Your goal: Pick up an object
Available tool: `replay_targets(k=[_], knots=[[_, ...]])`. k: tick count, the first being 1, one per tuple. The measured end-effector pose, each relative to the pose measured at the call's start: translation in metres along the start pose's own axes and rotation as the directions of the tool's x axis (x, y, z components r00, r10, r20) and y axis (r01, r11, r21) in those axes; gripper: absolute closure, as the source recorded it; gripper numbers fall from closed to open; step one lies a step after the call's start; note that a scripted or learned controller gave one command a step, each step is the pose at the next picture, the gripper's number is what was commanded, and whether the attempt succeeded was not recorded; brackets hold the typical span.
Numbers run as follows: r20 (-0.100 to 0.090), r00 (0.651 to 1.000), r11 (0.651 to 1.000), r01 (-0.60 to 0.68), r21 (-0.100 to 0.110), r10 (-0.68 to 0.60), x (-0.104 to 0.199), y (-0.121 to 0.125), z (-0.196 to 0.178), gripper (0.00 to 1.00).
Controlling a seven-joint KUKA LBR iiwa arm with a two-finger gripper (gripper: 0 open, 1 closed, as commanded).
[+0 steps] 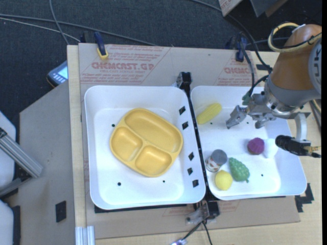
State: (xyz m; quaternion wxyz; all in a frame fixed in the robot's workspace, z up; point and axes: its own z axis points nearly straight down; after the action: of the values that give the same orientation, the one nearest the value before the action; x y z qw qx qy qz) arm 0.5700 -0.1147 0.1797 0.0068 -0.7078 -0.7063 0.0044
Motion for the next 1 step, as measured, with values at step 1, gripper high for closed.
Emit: replay_targets(k=[1], knots=[[0.002,1.000,1.000,0.002,-0.015,-0.002,0.0002,0.0032,-0.0079,0.00]])
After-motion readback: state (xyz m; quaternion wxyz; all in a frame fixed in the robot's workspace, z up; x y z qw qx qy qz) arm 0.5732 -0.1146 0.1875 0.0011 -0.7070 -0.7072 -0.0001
